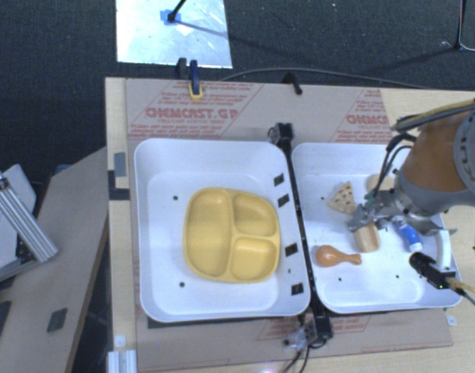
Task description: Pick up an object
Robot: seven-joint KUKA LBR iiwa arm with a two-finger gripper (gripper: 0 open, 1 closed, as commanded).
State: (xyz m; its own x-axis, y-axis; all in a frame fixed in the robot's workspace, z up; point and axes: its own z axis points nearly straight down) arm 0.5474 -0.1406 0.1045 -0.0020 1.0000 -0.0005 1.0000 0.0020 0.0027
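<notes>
Camera view: two bins [151, 208]; one yellow tray [231, 234]

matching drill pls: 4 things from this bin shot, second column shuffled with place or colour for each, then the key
1. sectioned plate
2. pizza slice toy
3. drumstick toy
4. gripper

A. right bin, near its front left
B. yellow, in the left bin
C. right bin, above a tan block
D. triangular, red-dotted, right bin's upper left

Pairs: 1-B, 2-D, 3-A, 4-C
</notes>
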